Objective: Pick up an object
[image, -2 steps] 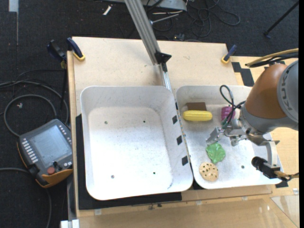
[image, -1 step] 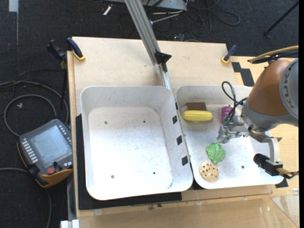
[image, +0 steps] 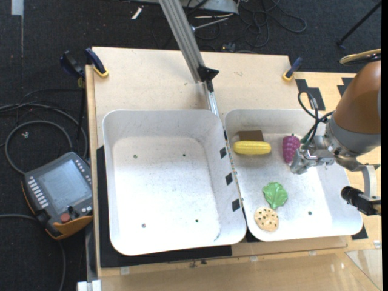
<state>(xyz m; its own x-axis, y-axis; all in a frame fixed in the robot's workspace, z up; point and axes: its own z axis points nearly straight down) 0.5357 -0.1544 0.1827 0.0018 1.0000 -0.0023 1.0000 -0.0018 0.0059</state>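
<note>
Fingers: state could not be told; gripper hung in the right bin, touching or just beside the purple grapes at its ten o'clock. Corn cob and brown block at nine; lettuce leaf, cookie toward seven. Risk: an off-centre closure could nudge the grapes aside.

We find no text, label, brand or number that can be read here. The handheld control pendant on the floor at the left has a grey screen and a column of small pale buttons, but whatever they bear is too small for us to make out. The black marks along the divider between the two bins may be plain tape patches rather than signs; we see no characters on them.
</note>
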